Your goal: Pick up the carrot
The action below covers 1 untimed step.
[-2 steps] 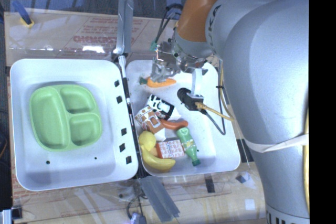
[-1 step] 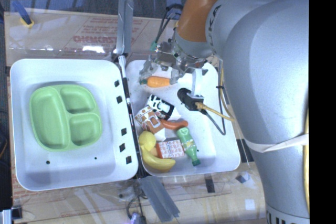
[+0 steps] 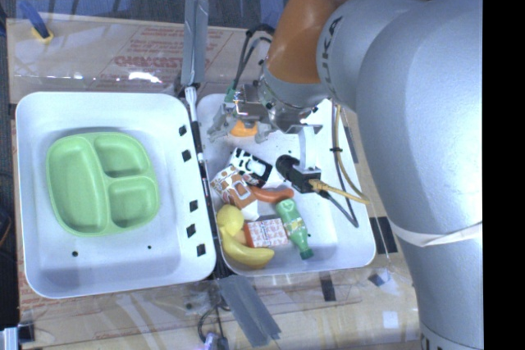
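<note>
Looking into your right bin (image 3: 353, 246), you see the gripper (image 3: 244, 112) at its far end, an orange carrot (image 3: 243, 128) just below it; whether the pincer grips it, you cannot tell.

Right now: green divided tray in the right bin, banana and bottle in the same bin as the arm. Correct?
Not quite. The camera view shows the green divided tray in the left bin. The banana and green bottle do lie in the right bin, where the arm reaches.
</note>
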Available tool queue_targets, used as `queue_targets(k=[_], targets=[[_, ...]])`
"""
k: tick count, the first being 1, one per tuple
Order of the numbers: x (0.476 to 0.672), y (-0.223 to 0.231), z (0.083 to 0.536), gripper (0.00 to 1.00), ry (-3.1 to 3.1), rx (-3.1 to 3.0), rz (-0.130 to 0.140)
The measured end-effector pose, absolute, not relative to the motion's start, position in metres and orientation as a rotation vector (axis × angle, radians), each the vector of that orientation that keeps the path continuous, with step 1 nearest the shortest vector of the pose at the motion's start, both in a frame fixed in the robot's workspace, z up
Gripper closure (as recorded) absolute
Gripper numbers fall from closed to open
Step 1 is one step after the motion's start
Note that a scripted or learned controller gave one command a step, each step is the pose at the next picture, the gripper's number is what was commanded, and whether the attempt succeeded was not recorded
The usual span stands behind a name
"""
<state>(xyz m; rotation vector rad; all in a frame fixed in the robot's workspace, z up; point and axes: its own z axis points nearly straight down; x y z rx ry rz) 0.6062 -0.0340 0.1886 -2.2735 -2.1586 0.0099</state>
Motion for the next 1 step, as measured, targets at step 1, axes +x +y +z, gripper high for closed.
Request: queue_targets(k=[1], targets=[[0.6368, -0.1073, 0.0892, 0.00, -2.062, -2.365, 0.006]])
